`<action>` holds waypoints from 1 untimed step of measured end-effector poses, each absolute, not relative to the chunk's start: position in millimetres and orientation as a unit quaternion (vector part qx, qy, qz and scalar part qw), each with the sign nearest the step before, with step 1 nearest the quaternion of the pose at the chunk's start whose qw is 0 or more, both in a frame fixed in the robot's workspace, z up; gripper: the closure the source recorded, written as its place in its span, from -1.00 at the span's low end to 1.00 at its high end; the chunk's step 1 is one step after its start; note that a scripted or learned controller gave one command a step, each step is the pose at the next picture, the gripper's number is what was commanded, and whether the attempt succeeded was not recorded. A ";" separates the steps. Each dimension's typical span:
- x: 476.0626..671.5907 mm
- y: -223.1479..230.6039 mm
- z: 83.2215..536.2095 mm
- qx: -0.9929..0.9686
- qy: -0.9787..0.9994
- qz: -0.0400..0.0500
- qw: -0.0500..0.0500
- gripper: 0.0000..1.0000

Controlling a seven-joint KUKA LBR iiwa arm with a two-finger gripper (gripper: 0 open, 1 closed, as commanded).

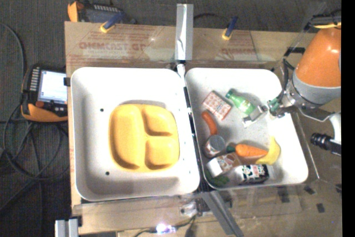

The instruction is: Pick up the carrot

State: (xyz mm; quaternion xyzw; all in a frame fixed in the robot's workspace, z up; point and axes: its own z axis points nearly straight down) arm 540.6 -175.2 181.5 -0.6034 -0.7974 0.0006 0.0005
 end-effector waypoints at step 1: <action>497.7 -163.6 98.7 -0.583 -0.812 -0.001 -0.003 -1.00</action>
